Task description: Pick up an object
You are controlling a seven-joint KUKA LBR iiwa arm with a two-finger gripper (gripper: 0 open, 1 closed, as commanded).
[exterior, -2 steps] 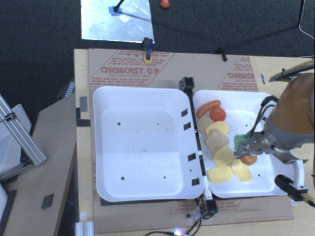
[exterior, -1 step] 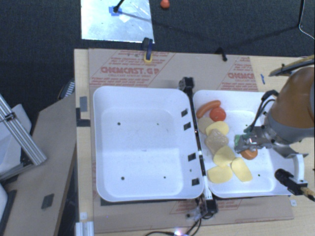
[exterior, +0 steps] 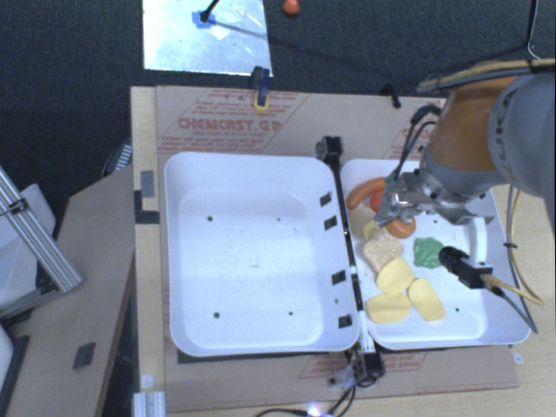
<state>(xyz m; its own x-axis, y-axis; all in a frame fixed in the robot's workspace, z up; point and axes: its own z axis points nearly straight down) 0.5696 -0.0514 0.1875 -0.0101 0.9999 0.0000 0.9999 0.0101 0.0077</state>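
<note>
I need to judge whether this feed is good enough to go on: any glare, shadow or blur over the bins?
Camera view: lighting is even and soft, the left bin bright white with mild washout on its floor; the metal sheet behind the bench reflects a pale sheen; the arm throws a faint shadow on the right bin; the gripper and the toy food beneath look slightly soft.

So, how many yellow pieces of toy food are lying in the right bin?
3. One yellow oval piece lies below the beige bread-like piece; one near the front wall of the right white bin; one to its right. The arm may hide others.
</note>
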